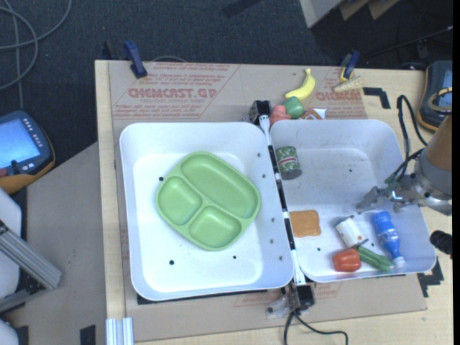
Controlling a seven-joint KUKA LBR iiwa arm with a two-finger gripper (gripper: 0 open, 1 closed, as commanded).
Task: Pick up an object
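Since nothing sits between the fingers, I'd call this the approach step, with the actual grab not yet made. The hand [375,198] hangs low over the right bin [323,131], coming in from the right edge, and it looks spread apart and released, though it's small and a bit blurry at that spot so I wouldn't swear to it.

Closest candidates are the blue bottle [387,236] just below it and the white cylinder [350,229] beside that. Further down there's a red tomato-looking thing [346,261] touching a green pod [375,257], plus an orange slab [305,223] near the divider and a small can [287,161] up top. The left bin [144,264] has the green divided plate [208,200].

Next move, I reckon: shift a little toward the bottle, line the fingers across its narrow width, drop, then clench. That cluster is tight, so it could easily nudge a neighbour instead.
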